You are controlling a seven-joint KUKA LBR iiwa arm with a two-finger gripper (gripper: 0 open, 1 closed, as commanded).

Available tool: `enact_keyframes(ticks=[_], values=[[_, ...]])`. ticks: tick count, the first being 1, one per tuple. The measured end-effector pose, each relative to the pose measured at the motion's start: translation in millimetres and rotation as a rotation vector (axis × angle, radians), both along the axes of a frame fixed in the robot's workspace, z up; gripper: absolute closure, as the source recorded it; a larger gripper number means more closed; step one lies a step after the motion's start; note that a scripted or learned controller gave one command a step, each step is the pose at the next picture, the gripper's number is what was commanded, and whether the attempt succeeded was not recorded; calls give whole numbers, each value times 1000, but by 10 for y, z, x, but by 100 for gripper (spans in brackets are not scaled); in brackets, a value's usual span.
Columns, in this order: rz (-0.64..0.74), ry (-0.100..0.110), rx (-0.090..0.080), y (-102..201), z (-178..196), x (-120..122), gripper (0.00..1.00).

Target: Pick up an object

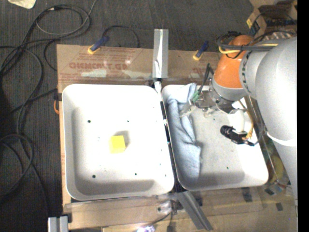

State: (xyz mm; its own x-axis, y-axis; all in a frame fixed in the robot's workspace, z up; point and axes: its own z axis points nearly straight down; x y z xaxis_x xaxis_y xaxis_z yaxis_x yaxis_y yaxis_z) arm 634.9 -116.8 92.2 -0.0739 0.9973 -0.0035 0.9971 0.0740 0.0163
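A grey arm's gripper point(189, 109) hangs over the right bin point(231, 173), its fingers pinching the upper end of a pale blue cloth point(187, 139), while a yellow block point(118, 143) sits in the left bin point(82, 105).

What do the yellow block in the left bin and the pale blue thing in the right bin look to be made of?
Yellow block: probably foam or sponge, going by its matte, even colour with no glare, though painted wood or plastic is possible. Pale blue thing: soft cloth, likely a towel or rag; it lies crumpled in folds along the right bin's left wall. The claw is at its upper end.
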Motion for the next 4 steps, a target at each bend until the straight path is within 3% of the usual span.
enact_keyframes(ticks=[1,2,3,4], values=[[118,-1,-3,-71,6,-380,0],[197,-1,-3,-77,12,-1249,0],[139,17,0,-119,446,-563,0],[173,2,-6,126,1,-494,0]])
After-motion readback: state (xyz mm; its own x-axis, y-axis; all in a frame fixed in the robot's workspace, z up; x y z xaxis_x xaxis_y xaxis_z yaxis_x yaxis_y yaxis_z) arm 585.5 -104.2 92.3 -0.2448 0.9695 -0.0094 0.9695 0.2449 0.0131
